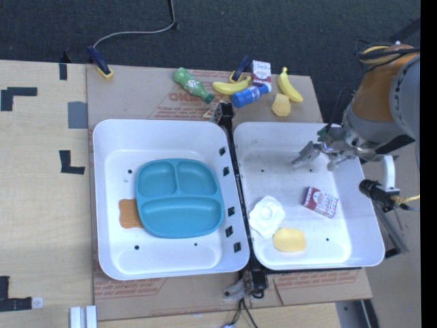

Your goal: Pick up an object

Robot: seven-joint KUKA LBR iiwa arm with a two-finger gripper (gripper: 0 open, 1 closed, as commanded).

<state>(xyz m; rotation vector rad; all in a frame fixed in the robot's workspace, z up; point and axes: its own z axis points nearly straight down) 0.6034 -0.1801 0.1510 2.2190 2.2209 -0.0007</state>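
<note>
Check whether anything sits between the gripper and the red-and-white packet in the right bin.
Nothing visible does. The gripper hangs over the upper part of the right bin, and the red-and-white packet lies below it in this view with bare white floor between them. The white fried-egg toy and yellow piece lie off to the left.

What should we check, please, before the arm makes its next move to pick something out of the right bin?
1. Gripper is over the right bin: ok, it sits above the bin's upper part.
2. Gripper carries nothing: ok, no object is seen between its fingers.
3. Targets in reach: ok, a red packet, a yellow piece and a white fried egg toy lie in the right bin.
4. Targets separated: not ok for the yellow piece and the egg, which lie close together; ok for the packet, which lies apart.
5. Gripper aligned over a target: not ok, it is up-left of the packet.
</note>
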